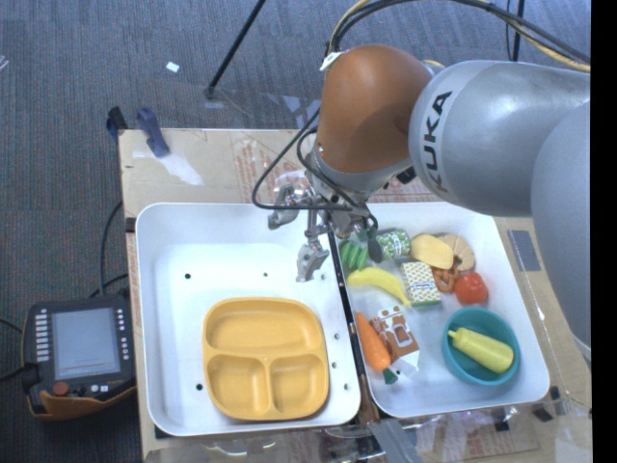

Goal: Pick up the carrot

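The claw [310,249], its grip impossible to judge, hangs over the bins' shared wall; the carrot [372,342] lies in the right bin [525,331].

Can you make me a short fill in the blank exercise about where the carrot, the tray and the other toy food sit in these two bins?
1. The carrot lies in the ______ bin, near the wall between the two bins.
2. The yellow tray has ______ compartments.
3. The blue bowl holds a ______ bottle.
4. The banana lies farther from the camera than the carrot and is coloured ______.

Missing words: right; three; yellow; yellow
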You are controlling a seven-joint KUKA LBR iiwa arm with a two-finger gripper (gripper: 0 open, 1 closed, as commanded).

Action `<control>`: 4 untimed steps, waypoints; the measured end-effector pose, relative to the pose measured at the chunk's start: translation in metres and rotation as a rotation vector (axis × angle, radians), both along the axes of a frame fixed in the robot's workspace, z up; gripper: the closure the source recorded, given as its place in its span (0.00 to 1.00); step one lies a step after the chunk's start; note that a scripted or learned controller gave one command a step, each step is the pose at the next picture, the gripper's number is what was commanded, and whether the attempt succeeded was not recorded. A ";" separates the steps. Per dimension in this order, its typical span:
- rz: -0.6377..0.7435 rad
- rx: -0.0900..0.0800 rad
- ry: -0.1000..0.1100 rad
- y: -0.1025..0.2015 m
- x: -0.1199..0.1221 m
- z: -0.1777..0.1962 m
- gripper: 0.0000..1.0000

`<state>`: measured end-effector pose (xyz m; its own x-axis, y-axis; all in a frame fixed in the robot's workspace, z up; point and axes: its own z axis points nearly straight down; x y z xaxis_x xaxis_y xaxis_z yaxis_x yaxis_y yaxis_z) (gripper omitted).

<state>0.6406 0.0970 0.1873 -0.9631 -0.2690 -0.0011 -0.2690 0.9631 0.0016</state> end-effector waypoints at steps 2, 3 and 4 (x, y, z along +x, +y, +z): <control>0.031 0.000 -0.029 0.064 0.006 -0.089 0.00; 0.017 0.004 -0.004 0.120 -0.094 -0.098 0.00; 0.018 0.006 -0.003 0.121 -0.094 -0.088 1.00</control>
<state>0.5464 0.2184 0.0991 -0.9582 -0.2861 -0.0059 -0.2861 0.9582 0.0061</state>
